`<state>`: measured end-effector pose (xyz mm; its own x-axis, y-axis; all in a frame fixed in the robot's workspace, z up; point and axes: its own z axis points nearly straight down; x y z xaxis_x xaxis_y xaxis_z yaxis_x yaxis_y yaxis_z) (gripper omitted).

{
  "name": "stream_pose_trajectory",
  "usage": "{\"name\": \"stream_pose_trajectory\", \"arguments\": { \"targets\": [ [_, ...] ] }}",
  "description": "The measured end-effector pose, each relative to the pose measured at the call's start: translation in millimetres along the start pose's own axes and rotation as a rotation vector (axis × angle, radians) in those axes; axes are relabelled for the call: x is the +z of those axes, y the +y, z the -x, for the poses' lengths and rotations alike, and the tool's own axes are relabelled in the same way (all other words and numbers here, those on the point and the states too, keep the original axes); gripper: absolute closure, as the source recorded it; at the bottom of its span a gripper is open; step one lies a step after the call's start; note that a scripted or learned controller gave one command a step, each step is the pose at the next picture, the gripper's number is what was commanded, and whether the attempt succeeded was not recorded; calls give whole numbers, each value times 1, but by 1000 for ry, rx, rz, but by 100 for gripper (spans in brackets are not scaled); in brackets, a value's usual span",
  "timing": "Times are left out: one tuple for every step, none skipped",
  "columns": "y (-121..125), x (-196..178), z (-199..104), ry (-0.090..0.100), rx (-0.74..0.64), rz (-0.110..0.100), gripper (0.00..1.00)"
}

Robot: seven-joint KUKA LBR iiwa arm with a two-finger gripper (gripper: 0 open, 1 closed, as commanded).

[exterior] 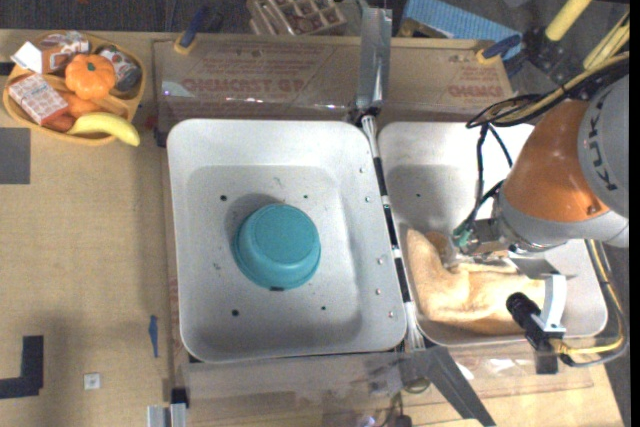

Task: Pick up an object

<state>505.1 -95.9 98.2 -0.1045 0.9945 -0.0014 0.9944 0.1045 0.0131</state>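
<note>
Two white bins are sitting side by side under me. I am reaching in from the right, my grey arm [560,185] with its orange band hanging over the right bin [430,155]. My claw [466,250] is down low there, right at the upper edge of a tan cloth [450,290] that is lying crumpled across the near part of that bin. How my claw is set I cannot tell; my own wrist is covering it, and whether it is pinching the cloth is not clear either. A black cable is looping from my wrist up over the bin's far side.

Over in the left bin [200,165] a teal bowl [279,246] is resting upside down near the middle, well apart from me. Off at the bench's far left corner a basket [20,105] is holding an orange pumpkin [90,75], a banana [105,126] and some small boxes.
</note>
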Motion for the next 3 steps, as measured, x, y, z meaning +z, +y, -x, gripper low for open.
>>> {"name": "stream_pose_trajectory", "arguments": {
  "targets": [
    [0, 0, 0, 0, 1, 0, 0],
    [-8, -84, -22, 1, 101, -18, 0],
    [4, -217, -64, -1, 138, -17, 0]
  ]
}}
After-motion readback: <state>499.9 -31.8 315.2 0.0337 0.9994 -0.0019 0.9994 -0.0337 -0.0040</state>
